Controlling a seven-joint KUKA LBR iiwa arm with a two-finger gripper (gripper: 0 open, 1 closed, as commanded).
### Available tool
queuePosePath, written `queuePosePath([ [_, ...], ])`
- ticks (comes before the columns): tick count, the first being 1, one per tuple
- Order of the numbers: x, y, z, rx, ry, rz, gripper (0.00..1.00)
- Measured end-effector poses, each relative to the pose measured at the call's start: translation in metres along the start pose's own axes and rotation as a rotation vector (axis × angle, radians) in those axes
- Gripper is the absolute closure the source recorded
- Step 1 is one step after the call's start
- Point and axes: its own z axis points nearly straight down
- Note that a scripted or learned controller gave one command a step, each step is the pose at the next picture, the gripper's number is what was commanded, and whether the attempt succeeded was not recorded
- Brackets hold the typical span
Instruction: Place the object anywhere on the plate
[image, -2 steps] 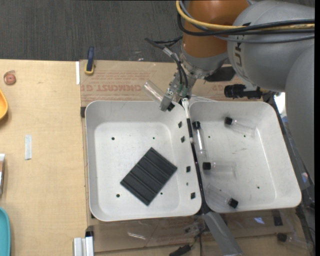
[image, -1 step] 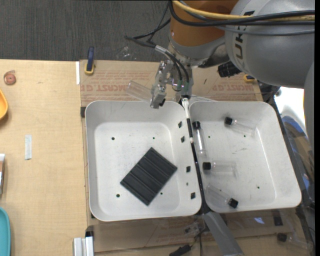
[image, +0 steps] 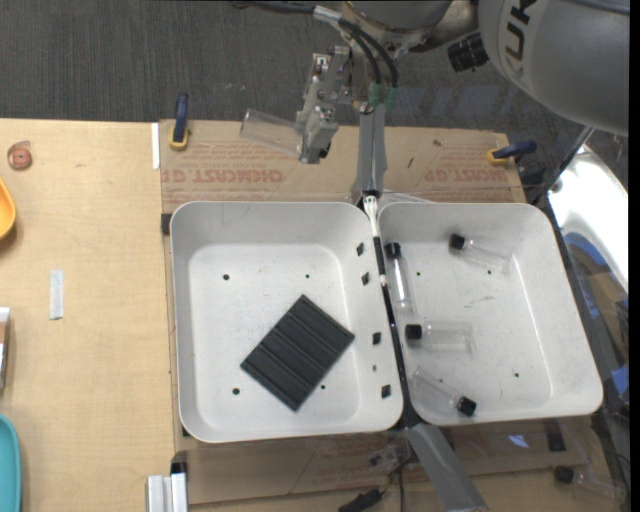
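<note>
Nearest, two shallow white plastic bins are seen side by side on a sheet of brown cardboard (image: 250, 165), which is laid over a pale wooden worktop (image: 90, 220). In the left bin (image: 185, 330), one ribbed plate (image: 298, 351) is found: dark, flat and rectangular, lying at a slant towards the near side. In the right bin (image: 580, 370), four capped tubes of clear plastic with black caps are counted: one (image: 447, 395) near the front wall, one (image: 432, 334) at mid-floor, one (image: 397, 278) laid along the left wall, and one (image: 475, 248) towards the back. Further off, two blue clamps are fixed at the cardboard's far edge, one (image: 180, 112) on the left and one (image: 508, 152) on the right. Farthest, above that edge, the grey arm (image: 560, 40) is reached in from the right, and a fifth tube (image: 268, 124), clear and lying level, is gripped at one end between the clenched jaws, well apart from the ribbed plate.
</note>
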Motion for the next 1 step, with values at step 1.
queuePosePath([
  [1, -0.0048, -0.0097, -0.0206, -0.001, -0.001, -0.317, 1.0],
])
